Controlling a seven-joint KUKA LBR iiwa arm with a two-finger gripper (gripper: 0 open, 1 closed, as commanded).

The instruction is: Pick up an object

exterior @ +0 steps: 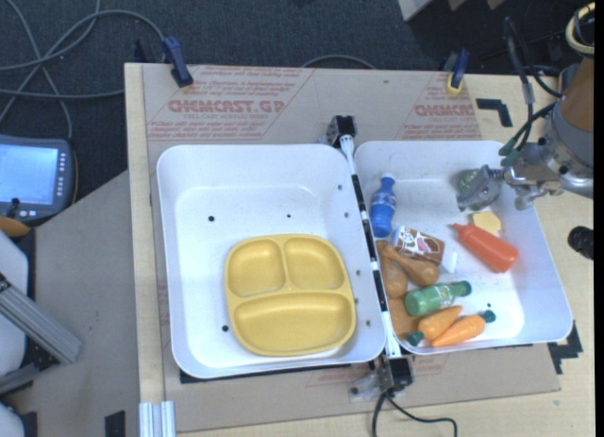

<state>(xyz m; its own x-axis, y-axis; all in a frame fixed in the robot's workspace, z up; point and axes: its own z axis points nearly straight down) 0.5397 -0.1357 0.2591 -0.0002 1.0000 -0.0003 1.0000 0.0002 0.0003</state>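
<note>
Objects for picking lie heaped in the right bin point(538, 317), the nearer-to-arm of two shallow white bins set side by side on the bench point(142, 237). A blue bottle point(381, 207) with a white cap lies against the bin's left wall, just beside the seam where the two bins meet. Below it, a brown-and-white packet point(419, 244) rests on a cluster of tan, potato-like pieces point(404, 270). A green bottle point(436, 296) lies across the pile toward the bin's near edge, with two orange carrots point(453, 327) touching it at the near left corner. An orange-red pepper point(487, 247) sits toward the bin's right side, its upper end touching a pale yellow wedge point(487, 224).

The gripper point(476, 189) hangs over the far right part of that bin, just above the yellow wedge and the pepper; its grey fingers point left, and whether they are parted or closed on anything cannot be told from this angle. The grey arm point(576, 133) enters over the bench's right edge.

The left bin point(179, 190) holds a yellow divided plate point(288, 294), three compartments showing, lying flat toward the near edge. Two blue clamps point(176, 59) grip the bench's far edge, one near each far corner. Printed cardboard point(236, 105) covers the bench top beneath both bins.
</note>
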